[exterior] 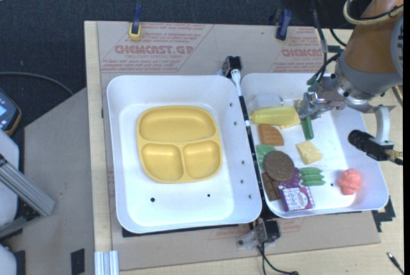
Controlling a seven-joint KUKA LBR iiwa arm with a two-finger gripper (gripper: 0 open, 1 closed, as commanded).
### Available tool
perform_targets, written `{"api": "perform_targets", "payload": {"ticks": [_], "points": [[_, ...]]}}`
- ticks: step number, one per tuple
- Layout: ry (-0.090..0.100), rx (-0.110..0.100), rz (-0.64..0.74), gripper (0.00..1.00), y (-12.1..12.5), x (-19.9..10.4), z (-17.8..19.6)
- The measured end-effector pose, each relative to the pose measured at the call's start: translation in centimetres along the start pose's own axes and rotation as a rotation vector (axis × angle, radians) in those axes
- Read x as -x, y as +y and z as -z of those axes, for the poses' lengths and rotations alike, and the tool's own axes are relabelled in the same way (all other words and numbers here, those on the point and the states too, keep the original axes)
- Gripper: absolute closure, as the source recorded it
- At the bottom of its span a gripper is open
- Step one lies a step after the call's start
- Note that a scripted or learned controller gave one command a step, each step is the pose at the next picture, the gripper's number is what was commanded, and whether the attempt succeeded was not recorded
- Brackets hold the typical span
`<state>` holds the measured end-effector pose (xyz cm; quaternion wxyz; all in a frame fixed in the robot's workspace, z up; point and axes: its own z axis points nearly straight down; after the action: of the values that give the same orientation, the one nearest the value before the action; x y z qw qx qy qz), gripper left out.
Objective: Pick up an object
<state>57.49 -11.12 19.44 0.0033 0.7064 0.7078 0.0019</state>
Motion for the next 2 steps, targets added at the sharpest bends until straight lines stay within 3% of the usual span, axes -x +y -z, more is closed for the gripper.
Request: {"api": "perform_targets", "payload": {"ticks": [1,2], "points": [[0.001,-0.003,0.000,1.00,0.1,0.0,3.2],[0.003,-0.010,0.001,1.00,-0.2,-5.7,2.4]]}}
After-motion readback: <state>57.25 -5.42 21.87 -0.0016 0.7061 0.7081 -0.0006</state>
